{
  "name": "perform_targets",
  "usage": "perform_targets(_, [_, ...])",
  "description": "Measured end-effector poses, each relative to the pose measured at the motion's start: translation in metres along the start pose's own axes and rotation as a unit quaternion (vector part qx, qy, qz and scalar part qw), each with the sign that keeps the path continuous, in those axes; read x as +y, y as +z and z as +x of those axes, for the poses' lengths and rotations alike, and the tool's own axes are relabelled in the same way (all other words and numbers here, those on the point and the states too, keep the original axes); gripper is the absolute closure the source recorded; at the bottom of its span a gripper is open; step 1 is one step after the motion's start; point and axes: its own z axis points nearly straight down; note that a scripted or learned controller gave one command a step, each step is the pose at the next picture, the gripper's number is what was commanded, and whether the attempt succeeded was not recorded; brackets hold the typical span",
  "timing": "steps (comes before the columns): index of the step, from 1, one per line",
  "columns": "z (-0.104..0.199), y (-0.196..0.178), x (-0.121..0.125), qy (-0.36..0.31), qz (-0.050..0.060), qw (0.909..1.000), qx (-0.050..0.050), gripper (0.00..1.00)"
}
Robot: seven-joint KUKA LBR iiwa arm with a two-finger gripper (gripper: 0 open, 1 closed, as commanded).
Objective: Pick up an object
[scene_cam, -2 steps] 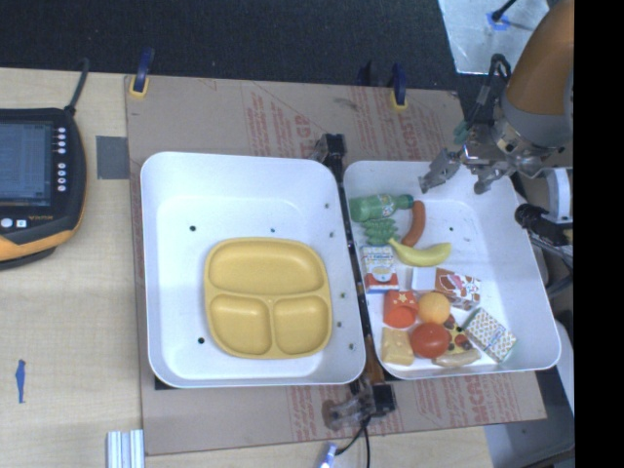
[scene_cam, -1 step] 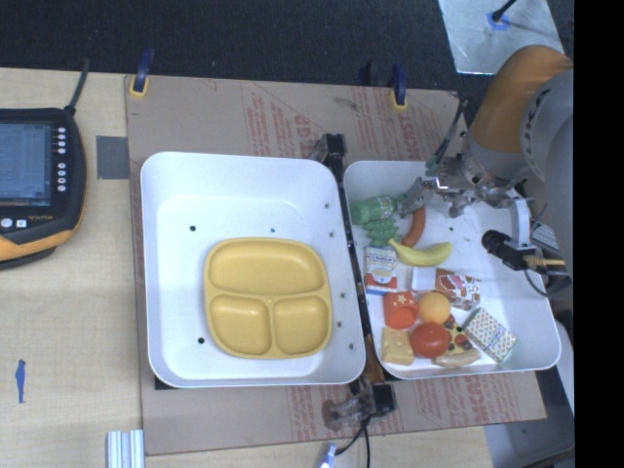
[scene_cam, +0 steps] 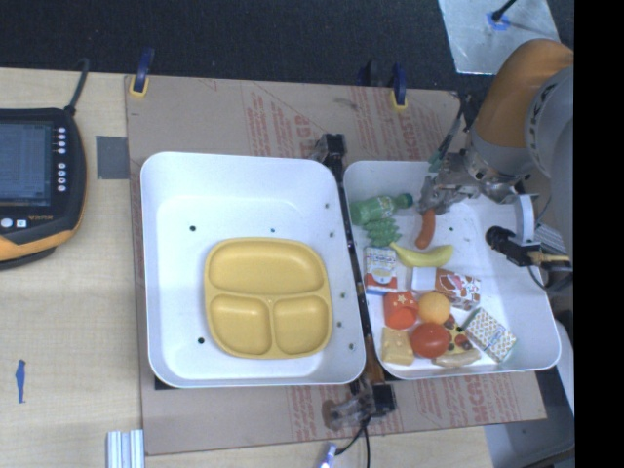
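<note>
So the hand (scene_cam: 436, 195) sits right over the top end of the sausage (scene_cam: 425, 229), just above the banana (scene_cam: 423, 255). Can't tell whether it's got a grip. The sausage looks like it's lying in the right bin (scene_cam: 546, 325), so the lift isn't done yet, I'd say.

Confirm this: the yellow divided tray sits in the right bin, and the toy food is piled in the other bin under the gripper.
Not quite. The camera view shows the yellow divided tray in the left bin, not the right. The toy food, such as the banana, is piled in the right bin, with the gripper above its upper part.
</note>
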Motion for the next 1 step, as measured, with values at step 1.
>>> perform_targets(1, [0.0927, -0.0875, -0.0351, 0.001, -0.002, 1.0000, 0.001, 1.00])
